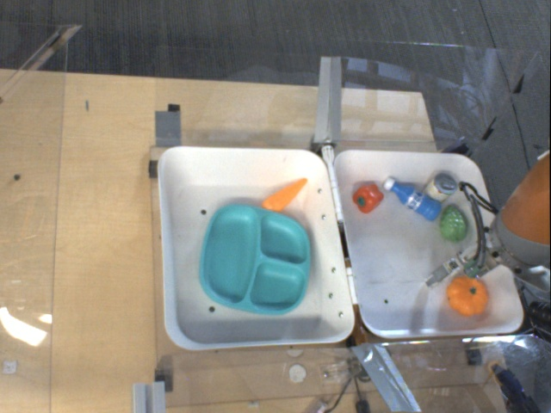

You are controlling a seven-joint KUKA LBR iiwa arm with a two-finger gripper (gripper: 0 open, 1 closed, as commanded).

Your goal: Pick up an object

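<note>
Claw (465,269): low in the near right corner of the right bin (387,312), reaching in from the right. Its fingers look spread apart with nothing between them, one grey finger (441,274) stretching left over the bin floor.
Likely target: the small orange pumpkin-like toy (467,296), just near of the claw, touching it or nearly so, close to the bin's near wall.
Main risk: the round toy probably rolls easily; a closing finger that meets it off-centre could push it against the wall or squirt it sideways, and the claw would shut on air.
Second risk: the toy sits so close to the wall that a finger may strike the rim or floor before it gets around the toy.
Crowding: a green round toy (453,224) lies just far of the claw; a dark cable (476,205) loops over it and could snag.
Other things, right bin: blue and white bottle (413,198), a silvery round piece (444,183) at its far right end, red toy (368,197) to the left, all apart from the claw.
Left bin (176,256): teal divided plate (256,258) and an orange carrot (285,194) touching its far edge; well apart, no obstacle.
Counter (77,231): wooden, around both bins.
</note>
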